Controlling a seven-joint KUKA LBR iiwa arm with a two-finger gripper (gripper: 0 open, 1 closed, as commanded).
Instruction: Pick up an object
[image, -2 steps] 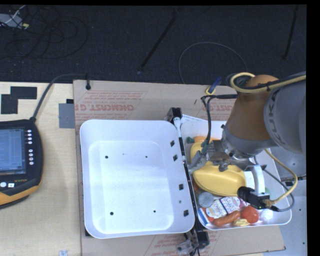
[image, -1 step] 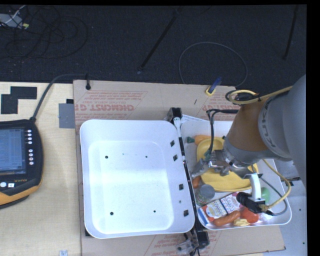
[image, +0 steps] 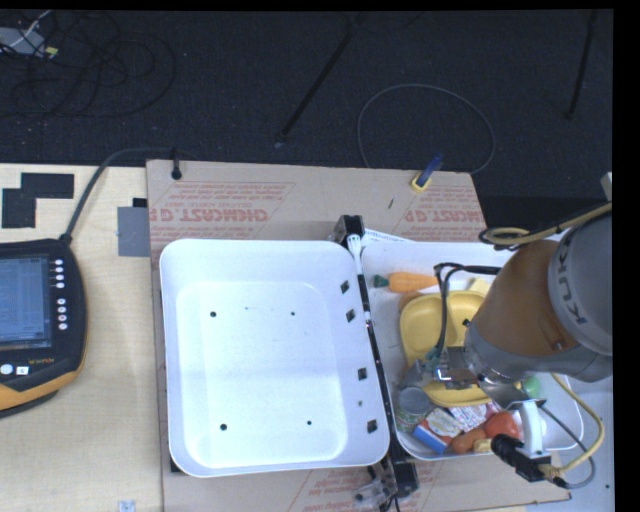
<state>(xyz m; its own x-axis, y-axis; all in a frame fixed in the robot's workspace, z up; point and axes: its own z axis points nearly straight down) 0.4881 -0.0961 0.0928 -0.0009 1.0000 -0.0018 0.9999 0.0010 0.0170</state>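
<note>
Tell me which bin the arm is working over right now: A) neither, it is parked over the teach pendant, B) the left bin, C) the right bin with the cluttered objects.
C: the arm reaches in over the right bin, above the yellow object and other items, while the left bin lies apart from it.
</note>
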